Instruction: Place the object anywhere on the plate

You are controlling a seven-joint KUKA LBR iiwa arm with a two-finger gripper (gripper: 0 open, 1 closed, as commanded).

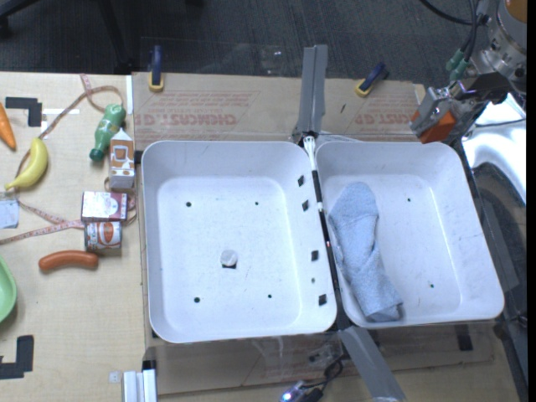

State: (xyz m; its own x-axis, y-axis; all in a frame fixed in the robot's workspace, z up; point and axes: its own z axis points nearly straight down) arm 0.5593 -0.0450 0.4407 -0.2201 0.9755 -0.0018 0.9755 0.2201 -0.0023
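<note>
Hand [441,111] sits at about two o'clock in my view, past the far right corner of the right bin [469,308], and I cannot tell whether it is released or clenched, nor whether anything orange there is held. I see a light blue cloth [362,249] lying crumpled in the right bin, toward its left wall, running from the middle down to six o'clock. Left bin [159,308] carries one small pale round object [229,260] just below its centre, well apart from the cloth.
</note>
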